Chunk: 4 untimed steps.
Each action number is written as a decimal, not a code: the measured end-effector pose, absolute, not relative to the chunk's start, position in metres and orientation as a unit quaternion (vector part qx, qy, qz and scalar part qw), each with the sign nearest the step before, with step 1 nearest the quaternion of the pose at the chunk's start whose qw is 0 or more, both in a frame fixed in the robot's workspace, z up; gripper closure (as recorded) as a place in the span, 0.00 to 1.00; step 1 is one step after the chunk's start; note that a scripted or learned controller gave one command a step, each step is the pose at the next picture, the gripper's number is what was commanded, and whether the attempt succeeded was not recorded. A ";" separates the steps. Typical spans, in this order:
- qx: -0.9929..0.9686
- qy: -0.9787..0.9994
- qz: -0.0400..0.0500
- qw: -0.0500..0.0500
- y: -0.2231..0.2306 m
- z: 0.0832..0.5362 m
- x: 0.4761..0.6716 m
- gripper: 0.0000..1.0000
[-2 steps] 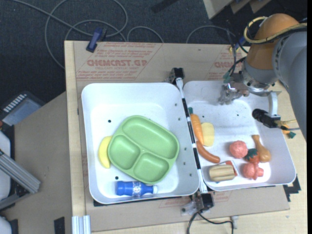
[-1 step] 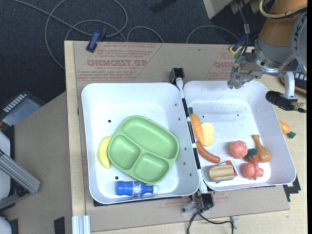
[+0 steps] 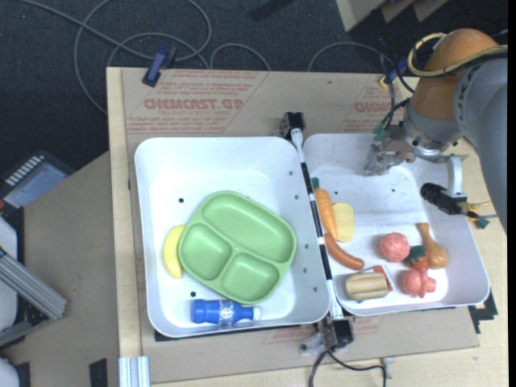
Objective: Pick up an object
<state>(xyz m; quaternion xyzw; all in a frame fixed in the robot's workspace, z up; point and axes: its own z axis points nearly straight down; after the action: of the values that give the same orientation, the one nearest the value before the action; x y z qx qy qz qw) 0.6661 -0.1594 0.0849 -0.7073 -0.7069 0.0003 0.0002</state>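
The approach is in hand — the gripper [image 3: 385, 158] hangs over the right bin's [image 3: 355, 156] bare far end, well apart from the carrot [image 3: 324, 208], apparently empty — next it must descend on something.

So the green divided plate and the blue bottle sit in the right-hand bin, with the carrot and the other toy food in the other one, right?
Not quite. The camera view shows the green divided plate and the blue bottle in the left-hand bin. The carrot and the other toy food lie in the right-hand bin.
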 end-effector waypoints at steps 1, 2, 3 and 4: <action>-0.707 -0.707 0.000 -0.002 -0.187 0.170 0.623 1.00; -0.707 -0.707 0.000 0.000 -0.143 0.182 0.535 1.00; -0.707 -0.707 0.000 0.000 -0.143 0.182 0.535 0.00; -0.707 -0.707 0.000 0.000 -0.139 0.084 0.511 0.00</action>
<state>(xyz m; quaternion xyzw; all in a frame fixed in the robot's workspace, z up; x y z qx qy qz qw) 0.5108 -0.1391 0.0842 -0.7074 -0.7068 0.0001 0.0003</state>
